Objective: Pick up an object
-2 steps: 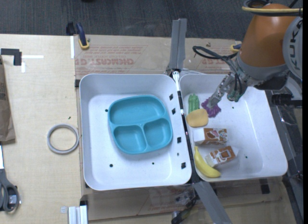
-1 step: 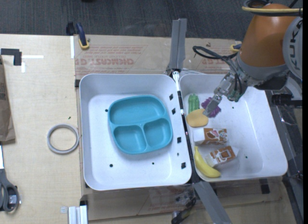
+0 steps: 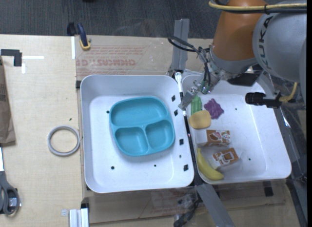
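Note:
The right bin (image 3: 263, 138) holds several objects along its left side: a green item (image 3: 196, 105), a purple bunch of grapes (image 3: 213, 108), a round yellow piece (image 3: 200, 120), two small brown-and-white cartons (image 3: 218, 137) (image 3: 225, 156) and a banana (image 3: 208, 168). My gripper (image 3: 189, 97) hangs low at the bin's left wall, just above and left of the green item. Nothing can be seen held in it. The grey arm with its orange band (image 3: 239, 23) covers the bin's back right corner.
A blue divided plate (image 3: 142, 126) lies in the left bin (image 3: 92, 138). On the bench to the left are a grey tape ring (image 3: 64, 140), scissors (image 3: 7, 199) and a brown bag (image 3: 6, 109). A blue clamp (image 3: 83, 35) sits at the back.

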Controlling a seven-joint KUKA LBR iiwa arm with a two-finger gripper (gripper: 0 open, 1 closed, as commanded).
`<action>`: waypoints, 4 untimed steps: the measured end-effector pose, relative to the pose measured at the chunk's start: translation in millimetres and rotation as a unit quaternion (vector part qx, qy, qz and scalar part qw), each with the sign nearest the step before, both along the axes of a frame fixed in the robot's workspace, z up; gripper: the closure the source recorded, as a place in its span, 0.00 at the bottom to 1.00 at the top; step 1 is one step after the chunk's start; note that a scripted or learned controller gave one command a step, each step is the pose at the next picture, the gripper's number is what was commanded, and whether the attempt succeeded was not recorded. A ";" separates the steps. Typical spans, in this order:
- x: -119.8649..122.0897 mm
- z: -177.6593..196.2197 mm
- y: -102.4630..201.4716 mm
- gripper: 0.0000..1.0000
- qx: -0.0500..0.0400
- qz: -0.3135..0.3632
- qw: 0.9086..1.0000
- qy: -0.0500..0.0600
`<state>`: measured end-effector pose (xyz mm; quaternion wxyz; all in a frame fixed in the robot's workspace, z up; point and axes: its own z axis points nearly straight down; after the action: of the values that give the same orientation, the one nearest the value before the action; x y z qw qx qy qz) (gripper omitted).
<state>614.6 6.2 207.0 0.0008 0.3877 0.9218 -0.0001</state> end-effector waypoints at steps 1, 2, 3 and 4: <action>0.8 8.9 -0.7 1.00 0.000 0.000 1.000 -0.001; 0.8 8.9 -0.7 0.00 0.000 0.000 1.000 -0.001; -37.3 -15.6 -61.7 0.00 0.000 0.054 0.999 0.001; -31.9 -111.4 -107.7 0.00 0.000 -0.178 0.984 0.001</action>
<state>582.7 -101.5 95.5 -0.0001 0.5459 0.8379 -0.0006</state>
